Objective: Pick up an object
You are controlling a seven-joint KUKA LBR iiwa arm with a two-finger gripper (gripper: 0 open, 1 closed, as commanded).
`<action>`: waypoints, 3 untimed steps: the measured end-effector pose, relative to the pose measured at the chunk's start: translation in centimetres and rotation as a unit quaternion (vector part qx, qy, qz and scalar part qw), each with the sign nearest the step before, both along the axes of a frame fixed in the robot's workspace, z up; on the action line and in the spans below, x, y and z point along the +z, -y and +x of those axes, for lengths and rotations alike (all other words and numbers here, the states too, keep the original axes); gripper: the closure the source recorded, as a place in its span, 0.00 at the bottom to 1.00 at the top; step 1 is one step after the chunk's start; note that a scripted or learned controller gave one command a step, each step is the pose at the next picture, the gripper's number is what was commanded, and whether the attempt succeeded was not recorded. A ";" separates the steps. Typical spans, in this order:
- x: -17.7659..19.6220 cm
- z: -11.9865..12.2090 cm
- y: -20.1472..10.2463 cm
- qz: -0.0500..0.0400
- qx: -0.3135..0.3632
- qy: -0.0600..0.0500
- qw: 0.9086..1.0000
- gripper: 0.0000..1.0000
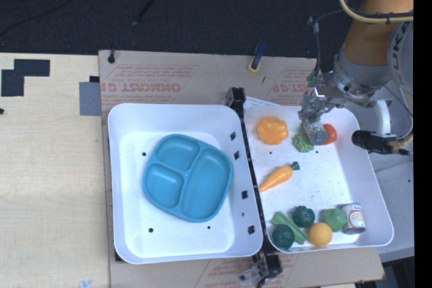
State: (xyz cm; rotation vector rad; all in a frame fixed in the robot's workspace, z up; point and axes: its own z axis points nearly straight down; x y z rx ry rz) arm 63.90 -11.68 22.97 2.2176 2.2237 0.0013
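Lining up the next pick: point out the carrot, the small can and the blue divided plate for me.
carrot [277, 177]: camera view, middle of its orange body.
small can [354, 218]: camera view, its labelled side.
blue divided plate [164, 180]: camera view, floor of its left compartment.

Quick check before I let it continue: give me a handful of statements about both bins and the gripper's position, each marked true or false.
1. The blue divided plate lies in the left bin. True.
2. The carrot lies in the left bin. False: it lies in the right bin.
3. The gripper is over the right bin's far end, near the red tomato. True.
4. The small can sits beside the orange pepper. False: it sits at the near right corner, apart from the pepper.
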 end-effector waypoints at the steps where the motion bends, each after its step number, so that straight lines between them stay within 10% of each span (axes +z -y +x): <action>1: 1.0 -2.0 -4.9 0.001 0.000 -0.002 1.000 1.00; 3: -1.3 -5.9 -14.4 0.001 0.001 -0.004 1.000 1.00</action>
